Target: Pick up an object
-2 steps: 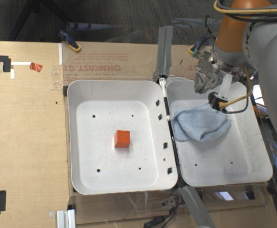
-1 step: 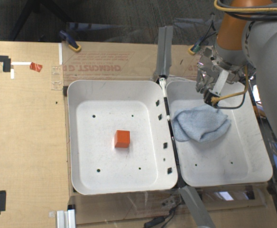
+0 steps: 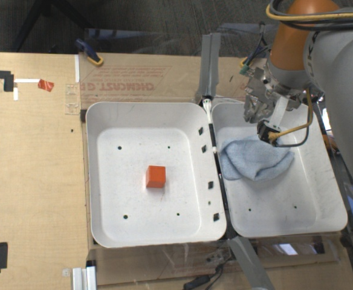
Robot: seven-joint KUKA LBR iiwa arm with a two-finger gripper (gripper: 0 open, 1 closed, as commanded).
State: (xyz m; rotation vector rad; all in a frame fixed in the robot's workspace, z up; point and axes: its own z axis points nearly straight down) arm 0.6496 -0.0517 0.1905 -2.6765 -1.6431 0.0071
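An orange-red cube [image 3: 156,177] rests near the middle of the left bin [image 3: 104,132]. A crumpled grey-blue cloth [image 3: 254,159] lies in the upper left part of the right bin [image 3: 309,216]. My gripper [image 3: 260,121] hangs over the right bin's far left corner, just above the cloth's upper edge and apart from it. The wrist and its cables hide the fingertips. Nothing is seen held in it.
A divider with black clips [image 3: 211,156] runs between the two bins. Brown cardboard [image 3: 140,80] lies behind the left bin. A wooden board [image 3: 25,174] with small markers covers the bench on the left. The arm's bulk [image 3: 340,59] fills the upper right.
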